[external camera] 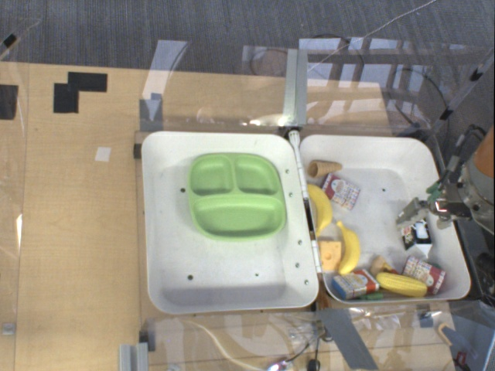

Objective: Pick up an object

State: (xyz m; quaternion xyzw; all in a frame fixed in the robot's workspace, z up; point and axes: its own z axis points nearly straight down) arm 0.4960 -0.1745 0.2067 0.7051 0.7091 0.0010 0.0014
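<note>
The gripper (416, 211) is hovering low over the right bin (387, 149), near its right wall, with the arm (473, 178) entering from the right edge; whether it is spread or pressed together cannot be told, and nothing is visibly lying between its tips. A small black-and-white packet (418, 235) is lying just below the gripper, close to it; contact between them cannot be judged. A red-and-white carton (424, 273) and a yellow corn cob (401, 284) are lying further below, toward the near rim. Two bananas (334, 229) are resting well to the left of the gripper, against the bin's left wall; a cheese wedge (330, 255) is sitting beside the lower one. A second carton (340, 190) and a brown roll (325, 168) are lying up and to the left. The left bin (166, 284), well apart on the desk (69, 230), is carrying a green divided plate (235, 195).
</note>
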